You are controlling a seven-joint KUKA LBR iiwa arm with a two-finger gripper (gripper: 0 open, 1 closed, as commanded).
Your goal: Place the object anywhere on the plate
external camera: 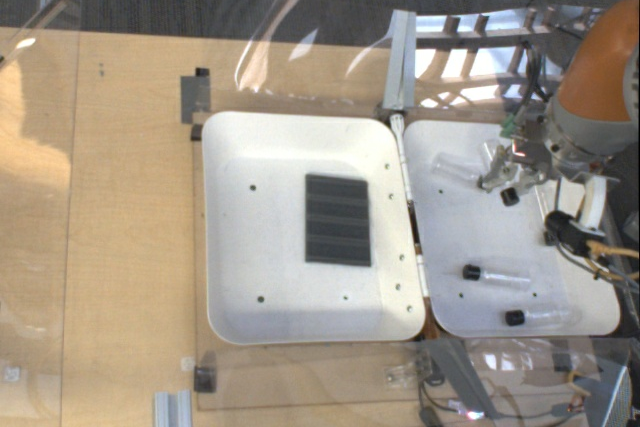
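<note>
The clear tubes with black caps (492,274) in the right bin (440,300) look light, stiff and slippery; grasp one mid-barrel. The hand (507,177) hovers at the bin's twelve o'clock; whether it is wide or narrow I cannot tell. The dark ridged plate (338,219) lies at nine o'clock.

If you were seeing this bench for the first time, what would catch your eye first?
Probably the dark ribbed plate lying in the middle of the left bin. Next, the orange-banded arm leaning in from the right, its gripper over the right bin, where clear black-capped tubes lie scattered.

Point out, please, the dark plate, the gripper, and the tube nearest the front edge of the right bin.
dark plate (338,219), camera view, centre of top face
gripper (508,177), camera view, between fingertips
front tube (534,317), camera view, clear body
</note>
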